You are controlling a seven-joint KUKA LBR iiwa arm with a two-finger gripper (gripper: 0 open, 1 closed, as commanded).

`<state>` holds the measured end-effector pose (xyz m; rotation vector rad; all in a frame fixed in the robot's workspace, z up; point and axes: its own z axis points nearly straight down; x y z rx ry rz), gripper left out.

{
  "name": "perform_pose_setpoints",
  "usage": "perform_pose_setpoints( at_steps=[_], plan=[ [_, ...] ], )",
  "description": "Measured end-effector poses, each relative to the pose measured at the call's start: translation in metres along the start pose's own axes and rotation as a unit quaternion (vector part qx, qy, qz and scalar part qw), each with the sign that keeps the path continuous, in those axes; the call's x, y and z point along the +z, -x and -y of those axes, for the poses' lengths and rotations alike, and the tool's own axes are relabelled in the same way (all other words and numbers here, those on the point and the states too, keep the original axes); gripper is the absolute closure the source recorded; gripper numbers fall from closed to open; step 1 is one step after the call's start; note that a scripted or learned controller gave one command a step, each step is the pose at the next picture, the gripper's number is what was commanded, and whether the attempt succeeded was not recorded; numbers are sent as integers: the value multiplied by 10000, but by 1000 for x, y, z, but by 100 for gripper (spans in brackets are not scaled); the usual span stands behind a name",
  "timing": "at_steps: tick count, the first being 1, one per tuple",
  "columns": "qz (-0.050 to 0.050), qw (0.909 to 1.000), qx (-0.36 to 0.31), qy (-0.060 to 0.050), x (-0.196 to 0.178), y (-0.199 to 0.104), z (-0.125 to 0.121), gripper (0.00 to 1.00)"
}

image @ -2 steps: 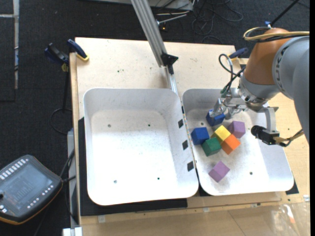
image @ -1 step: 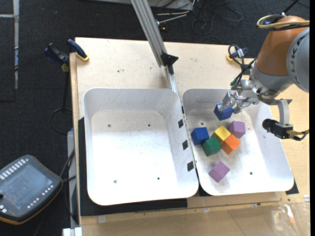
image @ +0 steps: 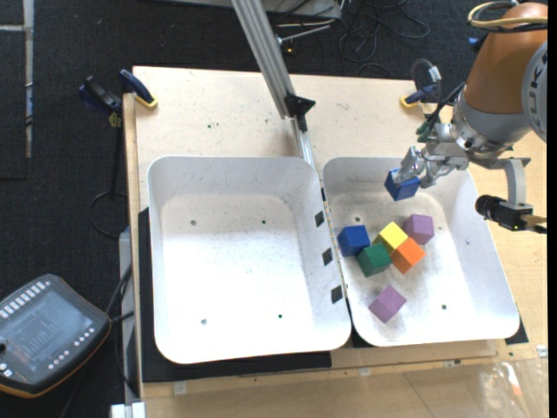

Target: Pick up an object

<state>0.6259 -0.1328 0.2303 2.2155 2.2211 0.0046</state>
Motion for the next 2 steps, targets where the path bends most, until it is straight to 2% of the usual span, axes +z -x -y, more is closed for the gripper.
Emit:
perform_pose_setpoints(
  at_steps=[1,2],
  plan=[
    [0,10000,2,-9,-22,0,-1,100],
    [-9,10000,-27,-15,-25,-52,-14,100]
  ],
)
